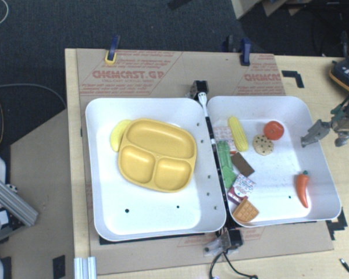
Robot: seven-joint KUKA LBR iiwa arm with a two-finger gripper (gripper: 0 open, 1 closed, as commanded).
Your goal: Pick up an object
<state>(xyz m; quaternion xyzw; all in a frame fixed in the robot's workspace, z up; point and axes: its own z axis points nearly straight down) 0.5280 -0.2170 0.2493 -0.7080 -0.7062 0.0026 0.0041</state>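
**Gripper at right bin rim, nothing held**

Brown cardboard-faced bench [163, 68] on dark carpet carries two shallow white bins side by side.

Nearest the camera, right white bin [279, 214]: a tan waffle-pattern cracker toy [245, 210] at the front left corner, a small red-and-white printed packet [243, 185] just behind it, an orange plastic carrot with green top [302, 189] near the right wall. Mid-bin: brown flat rectangular bar [242, 164], green strip [223, 158] along the left wall, round speckled cookie toy [263, 145]. Farther back: yellow plastic corn cob [238, 132] and red plastic tomato [274, 130].

Left white bin [104, 208] holds a yellow three-compartment plastic tray [157, 154] lying over a yellow banana-like piece [117, 133].

Handling judgement: all toys look light and rigid, likely smooth. The carrot lies apart from the clutter; take it across its thick middle.

Grey two-finger gripper [312, 133] sits at the right rim, near tomato level, well apart from the carrot. Nothing is between its tips; whether they are spread or closed cannot be told.
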